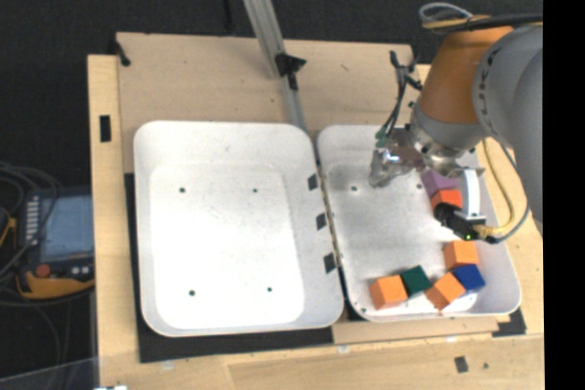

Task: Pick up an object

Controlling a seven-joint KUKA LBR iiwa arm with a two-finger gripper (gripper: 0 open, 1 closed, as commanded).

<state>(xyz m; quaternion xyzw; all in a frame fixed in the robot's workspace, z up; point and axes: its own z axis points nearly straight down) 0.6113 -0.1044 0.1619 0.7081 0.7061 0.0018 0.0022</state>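
My gripper (pixel 385 167) hangs over the upper middle of the right bin (pixel 366 215), pointing down-left, with bare bin floor under its tip. Nothing shows between its fingers. Several small blocks lie along the bin's near right corner: an orange block (pixel 388 290), a dark green block (pixel 416 279), another orange block (pixel 447 289), a blue block (pixel 469 278) and an orange block (pixel 462 253). A purple and orange piece (pixel 446 195) sits partly hidden beneath the wrist.
The left bin (pixel 224 224) lies beside the right one, their rims touching. A slanted metal pole (pixel 260 9) rises from behind the bins. A cable loops off the wrist at the right. A control pendant (pixel 55 237) rests off the bench at left.
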